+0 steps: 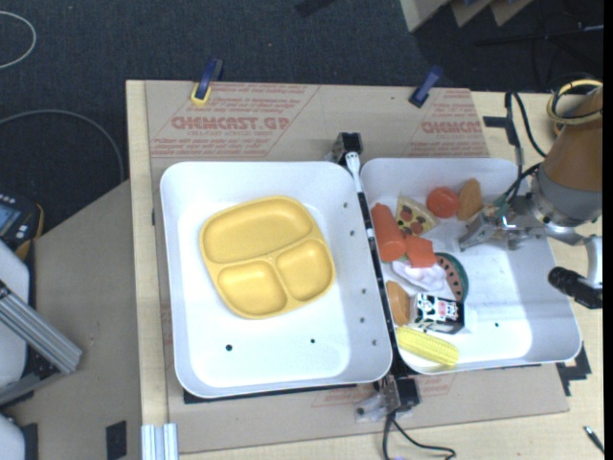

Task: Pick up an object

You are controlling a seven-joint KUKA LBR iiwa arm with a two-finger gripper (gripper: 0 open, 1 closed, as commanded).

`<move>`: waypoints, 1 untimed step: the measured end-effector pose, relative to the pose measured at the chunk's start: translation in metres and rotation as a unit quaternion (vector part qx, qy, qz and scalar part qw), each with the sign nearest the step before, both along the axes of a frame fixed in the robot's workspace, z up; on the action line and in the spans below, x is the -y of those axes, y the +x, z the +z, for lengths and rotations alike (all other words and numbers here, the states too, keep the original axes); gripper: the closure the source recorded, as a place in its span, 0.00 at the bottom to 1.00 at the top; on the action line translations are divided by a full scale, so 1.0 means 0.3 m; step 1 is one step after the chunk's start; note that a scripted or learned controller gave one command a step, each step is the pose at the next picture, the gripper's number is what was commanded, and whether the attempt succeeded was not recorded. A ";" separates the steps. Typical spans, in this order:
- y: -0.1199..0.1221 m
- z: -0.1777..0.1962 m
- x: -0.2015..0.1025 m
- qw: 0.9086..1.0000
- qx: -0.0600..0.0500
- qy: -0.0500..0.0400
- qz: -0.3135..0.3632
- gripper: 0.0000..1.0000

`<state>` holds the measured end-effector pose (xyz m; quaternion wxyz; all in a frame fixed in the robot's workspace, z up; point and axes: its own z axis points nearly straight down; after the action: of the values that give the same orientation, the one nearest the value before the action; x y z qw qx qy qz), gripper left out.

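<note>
You have a pile of small toy foods in the right bin [517, 338], crowded against its left wall; any of them will serve, and all look light and stiff, likely plastic, so judge them slippery rather than fragile. The corn [427, 347] at the near-left corner lies a little apart and is ridged; take it across its short width. The carrot [387, 234] and red block [419, 251] touch each other; the tomato [442, 201] and pizza slice [414, 218] sit nearer the far wall; the watermelon slice [454, 276] rests on a white crumpled thing [421, 276], probably soft. The pincer [482, 229] hovers just right of the pile, holding nothing; I cannot tell whether it is spread. The left bin [192, 343] holds a yellow tray [265, 255] with three compartments.
</note>
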<state>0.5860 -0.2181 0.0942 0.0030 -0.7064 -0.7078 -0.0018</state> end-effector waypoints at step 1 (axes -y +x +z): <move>-0.001 0.036 0.003 1.000 0.001 -0.002 0.000 1.00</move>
<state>0.5857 -0.2189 0.1050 0.0012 -0.7062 -0.7080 -0.0009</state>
